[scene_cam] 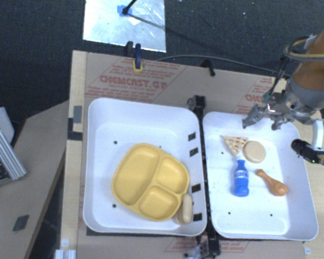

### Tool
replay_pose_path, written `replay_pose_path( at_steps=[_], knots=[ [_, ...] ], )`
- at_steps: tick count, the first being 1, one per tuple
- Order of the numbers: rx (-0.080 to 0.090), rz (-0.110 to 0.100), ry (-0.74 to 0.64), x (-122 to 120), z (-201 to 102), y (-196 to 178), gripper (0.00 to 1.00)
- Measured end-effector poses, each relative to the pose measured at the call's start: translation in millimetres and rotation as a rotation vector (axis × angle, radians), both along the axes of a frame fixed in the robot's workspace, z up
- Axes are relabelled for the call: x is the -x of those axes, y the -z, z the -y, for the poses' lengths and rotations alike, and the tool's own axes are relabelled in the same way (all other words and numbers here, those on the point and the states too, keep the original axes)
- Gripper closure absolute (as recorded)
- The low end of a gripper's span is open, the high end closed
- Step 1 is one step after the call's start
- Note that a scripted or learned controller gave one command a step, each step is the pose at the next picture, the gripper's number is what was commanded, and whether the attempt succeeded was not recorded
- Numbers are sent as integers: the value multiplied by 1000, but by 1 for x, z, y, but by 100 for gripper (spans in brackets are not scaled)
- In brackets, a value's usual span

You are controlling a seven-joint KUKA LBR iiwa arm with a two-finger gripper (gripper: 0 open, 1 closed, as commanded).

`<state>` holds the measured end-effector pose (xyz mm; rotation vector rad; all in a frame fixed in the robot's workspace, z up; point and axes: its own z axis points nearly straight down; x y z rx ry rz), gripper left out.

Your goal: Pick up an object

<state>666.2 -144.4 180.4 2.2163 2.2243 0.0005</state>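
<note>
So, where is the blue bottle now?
The blue bottle lies in the right bin, near its middle, just below the pizza slice and left of the wooden spoon.

Two white bins (152, 116): smooth, slightly glossy plastic. Yellow divided tray (148, 182): matt plastic. Small blue bottle (240, 178): shiny plastic. Brown printed board (138, 81) under bins: matt cardboard.
</note>
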Motion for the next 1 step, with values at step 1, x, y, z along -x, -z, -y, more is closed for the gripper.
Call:
replay_pose_path(
  at_steps=[1],
  knots=[
    [0,-2,2,-2,9,56,0]
  ],
)
